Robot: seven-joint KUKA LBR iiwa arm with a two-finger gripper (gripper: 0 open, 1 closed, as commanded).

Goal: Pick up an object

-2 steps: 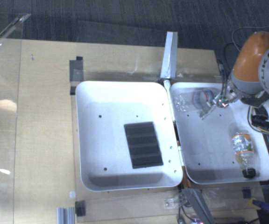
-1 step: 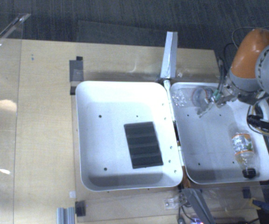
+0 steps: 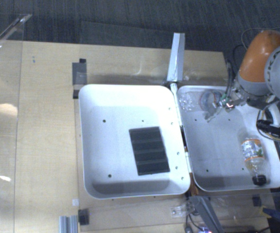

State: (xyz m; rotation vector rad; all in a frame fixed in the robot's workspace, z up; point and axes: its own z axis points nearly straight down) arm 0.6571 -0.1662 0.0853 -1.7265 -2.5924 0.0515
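1. A clear plastic bottle (image 3: 253,154) lies in the right bin (image 3: 227,178) toward 4 o'clock; its label is too small to read.
2. Its long axis runs 12 to 6, dark cap at 6.
3. The gripper (image 3: 217,107) sits at the bin's 11 o'clock over crumpled clear plastic (image 3: 198,101); its grip state cannot be told.
4. The left bin (image 3: 96,130) holds a dark ribbed pad (image 3: 149,151). Both rest on a light wooden bench (image 3: 38,130); dark carpet lies beyond.

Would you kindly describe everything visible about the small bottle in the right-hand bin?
The bottle looks like clear plastic with an orange and green label around its middle and a dark cap. It lies on its side on the floor of the right bin, near the right wall, with the cap pointing toward the near corner. Its contents cannot be made out. Nothing else touches it; the pincer sits apart, toward the bin's far end.
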